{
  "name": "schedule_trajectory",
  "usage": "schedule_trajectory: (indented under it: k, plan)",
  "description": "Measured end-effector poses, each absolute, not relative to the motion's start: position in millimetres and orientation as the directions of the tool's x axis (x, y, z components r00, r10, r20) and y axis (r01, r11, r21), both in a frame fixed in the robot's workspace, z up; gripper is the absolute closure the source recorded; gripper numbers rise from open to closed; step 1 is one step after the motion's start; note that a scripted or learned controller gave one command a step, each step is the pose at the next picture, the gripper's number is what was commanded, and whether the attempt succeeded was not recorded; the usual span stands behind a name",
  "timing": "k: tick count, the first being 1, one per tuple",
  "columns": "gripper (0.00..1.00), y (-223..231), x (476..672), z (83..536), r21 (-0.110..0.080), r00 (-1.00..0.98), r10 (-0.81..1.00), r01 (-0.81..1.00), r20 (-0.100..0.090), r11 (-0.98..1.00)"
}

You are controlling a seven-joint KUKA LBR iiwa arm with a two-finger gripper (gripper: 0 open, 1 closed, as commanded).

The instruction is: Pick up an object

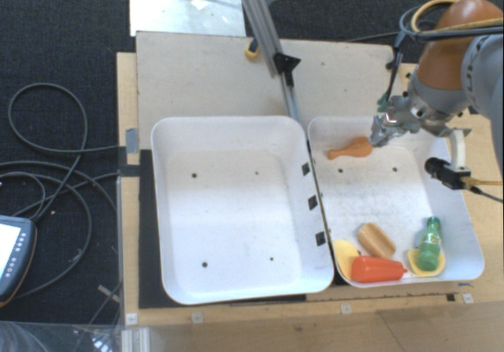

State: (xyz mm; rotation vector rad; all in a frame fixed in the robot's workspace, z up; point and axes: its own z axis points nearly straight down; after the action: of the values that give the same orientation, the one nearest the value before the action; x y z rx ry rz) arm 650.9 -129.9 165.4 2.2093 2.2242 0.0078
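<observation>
Gripper (pixel 383 131) low over the far end of the right bin (pixel 472 242), at the fat end of the drumstick (pixel 351 150) — touching or just beside, cannot tell which. Finger opening not readable, nor any hold. Drumstick lies near the bin's far wall. Judged a light, rigid, smooth plastic toy — likely slippery. Best grip: across the thick end, not the thin handle.

You have two glossy white plastic bins (pixel 236 126) on a matt, wood-look bench (pixel 205 75); at five o'clock, a shiny green plastic bottle (pixel 429 242) and a smooth orange carrot (pixel 376 268).
</observation>
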Motion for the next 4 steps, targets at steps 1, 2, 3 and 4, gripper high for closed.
schedule_trajectory:
  k: [1, 2, 3, 4]
  plan:
    - [1.00, -123, 649.8, 213, 0.007, -0.007, 1.000, 1.000, -0.001, 0.007]
    - [1.00, -124, 651.6, 268, 0.009, -0.006, 1.000, 1.000, -0.002, 0.006]
    - [1.00, -71, 646.6, 258, 0.001, -0.010, 1.000, 1.000, 0.002, 0.010]
    - [1.00, -20, 627.9, 240, -0.001, -0.010, 1.000, 1.000, 0.002, 0.010]
